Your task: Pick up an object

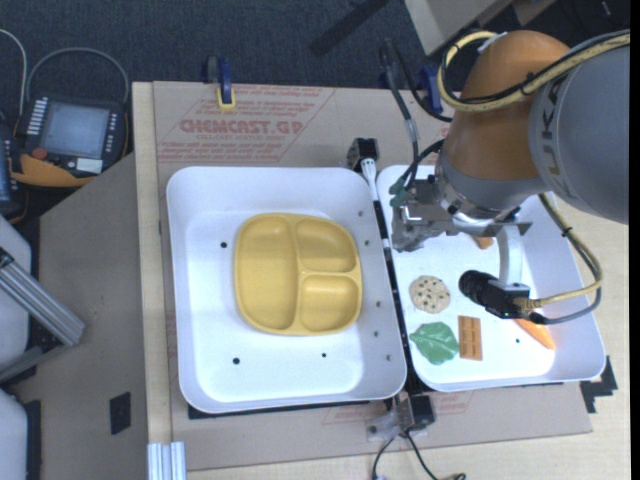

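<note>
Over the right bin, far end: arm comes in from the right, orange band above the wrist, tool low above the bin floor near the wall shared with the left bin. Tool state: can't tell, the wrist and tool body hide the tip from this angle. Nothing visibly gripped.

Pick candidates in the right bin, all lying loose on the floor:
- round cookie with dark chips, just below the tool in view, close to the dividing wall
- green leaf, flat, just nearer the camera than the cookie
- brown wafer, rectangular, lengthwise toward the camera, right beside the leaf; can't tell if they touch
- orange carrot piece, tilted, further right, apart from the wafer

Tool is apart from all four; the cookie is the closest.

Left bin: one yellow divided plate, three compartments, sitting flat about mid-bin, well apart from the tool.

Both bins sit side by side, rims touching, on a cardboard sheet with red lettering, on the worktop. Blue clamp on the sheet's far edge. Handheld controller with a screen sits off to the far left.
</note>
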Robot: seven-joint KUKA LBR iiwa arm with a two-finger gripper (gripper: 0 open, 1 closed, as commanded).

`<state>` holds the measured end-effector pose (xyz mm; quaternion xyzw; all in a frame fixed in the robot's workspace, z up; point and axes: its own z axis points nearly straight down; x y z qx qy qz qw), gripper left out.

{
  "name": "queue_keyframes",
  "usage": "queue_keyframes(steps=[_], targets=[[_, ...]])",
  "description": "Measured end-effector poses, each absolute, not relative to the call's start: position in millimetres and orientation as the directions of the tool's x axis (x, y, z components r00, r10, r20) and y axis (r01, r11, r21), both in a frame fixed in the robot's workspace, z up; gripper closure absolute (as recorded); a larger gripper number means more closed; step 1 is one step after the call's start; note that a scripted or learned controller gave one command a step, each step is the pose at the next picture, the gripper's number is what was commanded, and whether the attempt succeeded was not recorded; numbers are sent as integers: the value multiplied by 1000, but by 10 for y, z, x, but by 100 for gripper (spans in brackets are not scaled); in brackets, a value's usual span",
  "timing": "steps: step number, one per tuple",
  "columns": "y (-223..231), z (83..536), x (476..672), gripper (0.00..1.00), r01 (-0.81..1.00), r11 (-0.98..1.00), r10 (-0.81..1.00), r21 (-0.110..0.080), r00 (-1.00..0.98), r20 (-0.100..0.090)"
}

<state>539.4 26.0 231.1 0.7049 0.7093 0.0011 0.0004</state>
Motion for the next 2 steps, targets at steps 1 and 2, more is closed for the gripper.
queue_keyframes(steps=[1, 2], targets=[[799, 2362, 5398, 100, 1000, 7, 1000, 2, -7, 2], [916, 2332, 5428, 100, 1000, 2, 1000, 1, -2, -1]])
